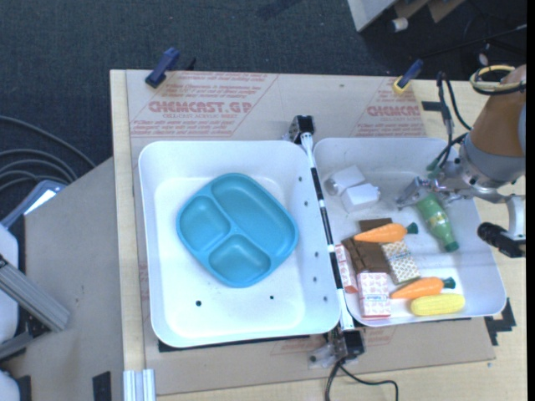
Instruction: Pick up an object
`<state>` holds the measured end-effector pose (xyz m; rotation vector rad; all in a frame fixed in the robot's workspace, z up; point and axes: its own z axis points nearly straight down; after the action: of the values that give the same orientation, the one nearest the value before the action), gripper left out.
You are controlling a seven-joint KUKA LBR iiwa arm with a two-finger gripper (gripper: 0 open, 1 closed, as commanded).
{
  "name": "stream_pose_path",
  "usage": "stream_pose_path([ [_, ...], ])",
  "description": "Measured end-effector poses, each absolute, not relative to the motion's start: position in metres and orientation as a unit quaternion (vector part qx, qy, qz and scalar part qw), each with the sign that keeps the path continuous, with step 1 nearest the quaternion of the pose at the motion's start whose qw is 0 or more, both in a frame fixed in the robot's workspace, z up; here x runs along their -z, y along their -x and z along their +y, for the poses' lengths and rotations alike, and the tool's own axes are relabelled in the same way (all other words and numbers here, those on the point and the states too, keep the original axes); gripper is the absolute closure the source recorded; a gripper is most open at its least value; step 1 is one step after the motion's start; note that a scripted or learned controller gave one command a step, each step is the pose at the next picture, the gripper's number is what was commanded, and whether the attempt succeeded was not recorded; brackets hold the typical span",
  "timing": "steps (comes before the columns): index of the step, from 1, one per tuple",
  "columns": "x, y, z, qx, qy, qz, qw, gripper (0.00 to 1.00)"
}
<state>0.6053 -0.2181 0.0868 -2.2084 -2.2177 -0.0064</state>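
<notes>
From my feed: arm (500, 128) reaches in from the right, orange band visible above the wrist, gripper (425, 192) down in the right bin (493, 295) right at the neck end of a green bottle (437, 220). Can't tell whether the fingers are spread or closed, and I can't confirm the bottle is between them; it lies tilted on the bin floor, cap end toward the gripper. Same bin: 2 white blocks (355, 187) near the back left, 2 carrots, 1 (380, 234) mid-bin lying on a brown block (374, 257), the other (422, 287) near the front, just behind a yellow corn cob (436, 306). A small red-and-white carton (374, 295) sits at the front left; its print is too small to read. Left bin (167, 307) holds 1 blue 3-compartment tray (236, 228). The brown board (209, 107) under both bins reads "CHEMCAST GP" in red, repeated. 2 blue clamps (160, 68) on the far edge.
</notes>
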Motion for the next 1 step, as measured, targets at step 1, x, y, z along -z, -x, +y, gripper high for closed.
stream_pose_path([
  [1, -0.0981, -0.606, -0.2205, 0.001, 0.706, -0.709, 0.002, 1.0],
])
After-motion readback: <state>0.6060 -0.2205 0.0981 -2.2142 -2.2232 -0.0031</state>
